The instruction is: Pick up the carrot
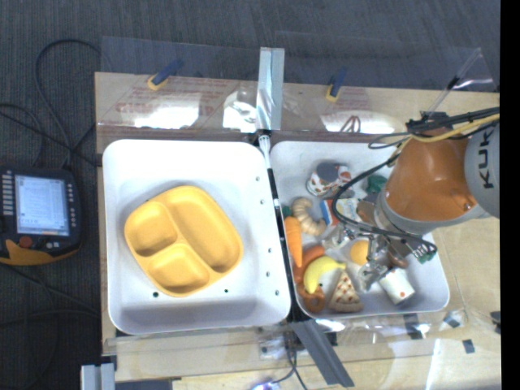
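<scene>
Hand hangs low in right bin, approx. mid-bin, among the toys; fingers point down, tips just beside a white cup. Can't tell how far open it is, since wrist and cables mask the gap. Nothing seen between the fingers.

Carrot: 1 pc, orange, lying flat in right bin, tight along its left wall, next to the divider betw. bins. Long axis runs roughly top-to-bottom of view, i.e. parallel to that wall. Lies to the view-left of hand, well apart, w/ several toys between. Judgement: next move calls for a sideways shift toward the divider, then a descent w/ fingers set across the carrot's short width; wall proximity leaves little room for the finger on that side, a likely cause of a miss.

Count, right bin: 1 carrot, 1 banana just below it, 1 pizza slice, 1 white cup, 1 small orange fruit. Further small toys toward the back, too jumbled to count w/ confidence.

Left bin: 1 yellow divided tray, 3 compartments, lying at a slant.

Counter: 2 bins side by side. 1 arm only, so no choice of nearer hand. 1 pendant sits off-counter at view-left.
</scene>
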You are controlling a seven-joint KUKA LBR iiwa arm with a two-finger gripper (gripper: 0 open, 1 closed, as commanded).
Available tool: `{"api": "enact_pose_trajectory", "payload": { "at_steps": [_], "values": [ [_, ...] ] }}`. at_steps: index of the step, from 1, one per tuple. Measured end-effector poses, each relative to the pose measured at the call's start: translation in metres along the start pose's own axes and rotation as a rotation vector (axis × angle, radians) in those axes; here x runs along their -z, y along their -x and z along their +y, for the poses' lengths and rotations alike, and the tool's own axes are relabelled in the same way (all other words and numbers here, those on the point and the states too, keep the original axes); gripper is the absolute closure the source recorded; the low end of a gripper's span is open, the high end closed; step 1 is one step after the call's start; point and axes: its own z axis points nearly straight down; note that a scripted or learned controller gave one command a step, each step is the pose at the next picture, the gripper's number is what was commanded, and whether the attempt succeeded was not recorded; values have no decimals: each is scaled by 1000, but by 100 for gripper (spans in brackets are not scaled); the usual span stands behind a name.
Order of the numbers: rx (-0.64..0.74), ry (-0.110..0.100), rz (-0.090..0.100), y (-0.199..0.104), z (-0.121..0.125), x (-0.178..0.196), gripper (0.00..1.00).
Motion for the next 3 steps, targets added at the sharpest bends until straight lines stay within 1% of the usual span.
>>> {"api": "enact_pose_trajectory", "payload": {
  "at_steps": [1, 2, 3],
  "values": [
    [1, -2, -3, 3, 0, 11, 100],
    [132, 14, 6, 63, 86, 94, 100],
    [127, 7, 6, 27, 16, 205, 100]
  ]
}}
